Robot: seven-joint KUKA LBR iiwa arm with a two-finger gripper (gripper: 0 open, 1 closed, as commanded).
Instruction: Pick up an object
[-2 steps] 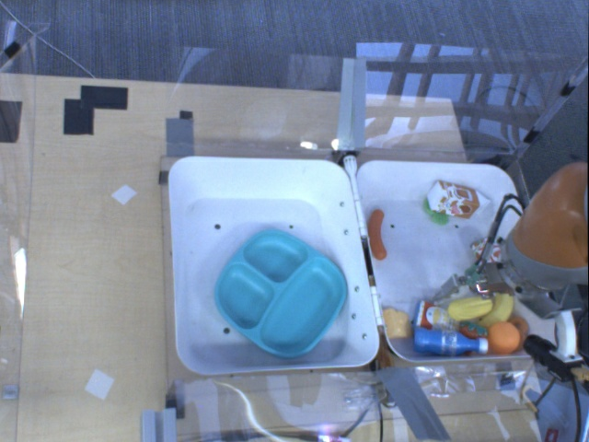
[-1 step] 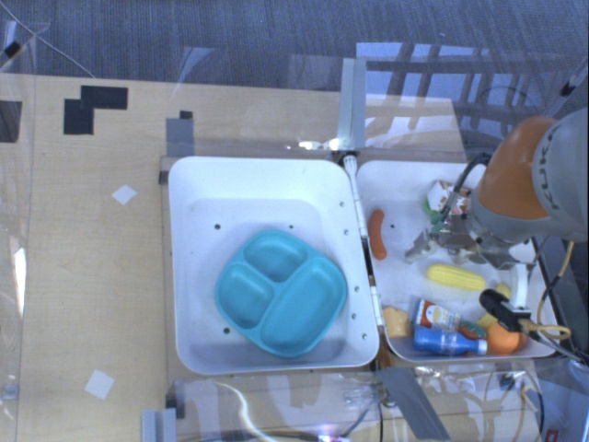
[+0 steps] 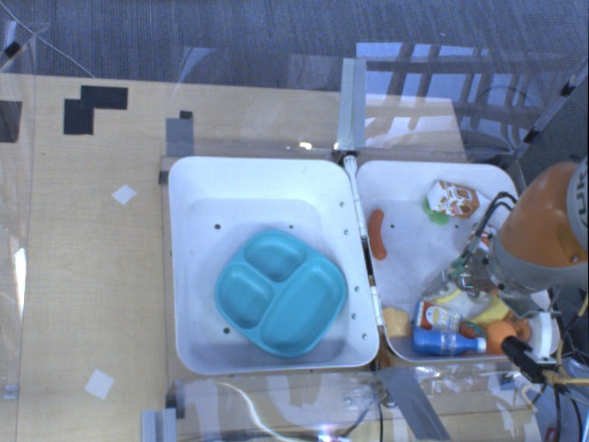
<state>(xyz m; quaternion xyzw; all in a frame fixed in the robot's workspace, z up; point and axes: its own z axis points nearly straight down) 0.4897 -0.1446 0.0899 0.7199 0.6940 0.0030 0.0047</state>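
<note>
My gripper (image 3: 472, 271) is low over the right bin (image 3: 405, 201), at its right side, just above a pile of small items in the near right corner. The pile holds a blue bottle (image 3: 447, 343) lying on its side, a red and white packet (image 3: 435, 317), a yellow banana-like piece (image 3: 493, 311), an orange ball (image 3: 502, 334) and a tan lump (image 3: 396, 320). A red sausage (image 3: 375, 235) lies by the bin's left wall. A white and orange pouch with a green cap (image 3: 452, 201) lies at the far right. The arm hides part of the pile.
The left bin (image 3: 198, 247) holds a blue divided plate (image 3: 281, 291). A raised divider (image 3: 361, 247) separates the two bins. The orange band of the arm (image 3: 548, 228) hangs over the right bin's right edge.
</note>
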